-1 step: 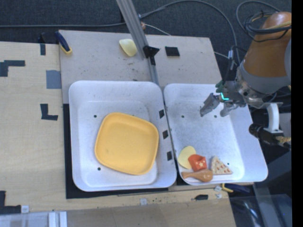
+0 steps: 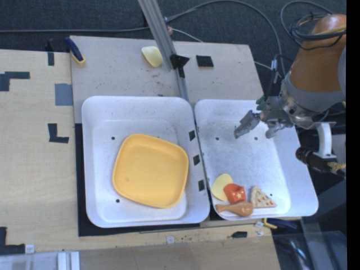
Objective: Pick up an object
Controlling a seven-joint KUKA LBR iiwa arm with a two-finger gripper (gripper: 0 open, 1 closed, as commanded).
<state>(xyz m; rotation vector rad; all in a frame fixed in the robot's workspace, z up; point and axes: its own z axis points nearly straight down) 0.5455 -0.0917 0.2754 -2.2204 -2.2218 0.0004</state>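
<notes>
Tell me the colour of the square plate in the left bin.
Yellow-orange, plain; the square plate shows clearly in the camera view.

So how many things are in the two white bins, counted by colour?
Yellow: 2, the square plate in the left bin and a small yellow piece in the right bin
Red: 1, the red piece
Tan or brown: 2, the drumstick shape and the triangle slice
Total: 5

One fixed camera — overhead, slanted, both bins [image 2: 90,151] framed
</notes>
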